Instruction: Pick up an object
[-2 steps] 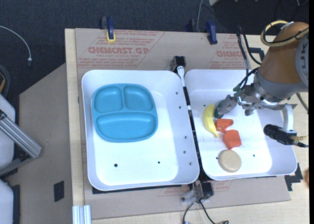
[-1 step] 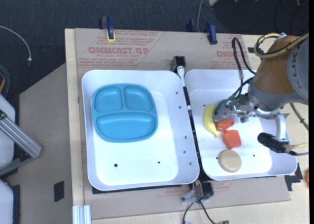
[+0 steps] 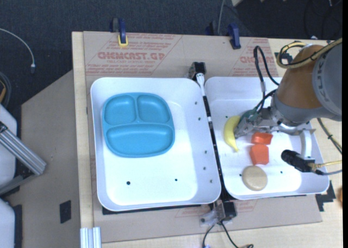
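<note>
Bench (image 3: 163,51): tan board top, red lettering along the 12 o'clock edge. Two blue clamps on that edge, one (image 3: 120,30) at 11 o'clock, the other (image 3: 234,35) at 1 o'clock. Two shallow white bins lie directly on the board, side by side and touching: left bin (image 3: 152,187) toward 9 o'clock, right bin (image 3: 228,86) toward 3 o'clock.

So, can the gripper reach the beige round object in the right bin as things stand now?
Probably yes. The beige round object lies apart from the orange block, with bare bin floor around it, and the gripper is in the same bin, near the banana.
</note>
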